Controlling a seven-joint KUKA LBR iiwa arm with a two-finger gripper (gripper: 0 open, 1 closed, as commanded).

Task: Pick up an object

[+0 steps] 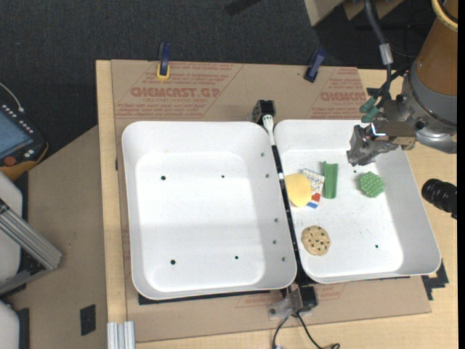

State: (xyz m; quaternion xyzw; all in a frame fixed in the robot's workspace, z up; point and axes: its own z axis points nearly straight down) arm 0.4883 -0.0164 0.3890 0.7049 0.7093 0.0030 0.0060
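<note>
Cookie point(315, 240) nearest | green ball point(370, 184) just below claw point(361, 153) (apart) | claw state unclear

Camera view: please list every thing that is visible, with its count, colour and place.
Bins: two, white, side by side on the bench.
Yellow round object: one, right bin, left part.
Green bar: one, right bin, beside the yellow object.
Small card: one, white with red and blue, between them.
Green bumpy ball: one, right bin.
Cookie: one, tan, right bin, near edge.
Clamps: two, blue, far board edge.
Gripper: one, grey, above right bin.
</note>
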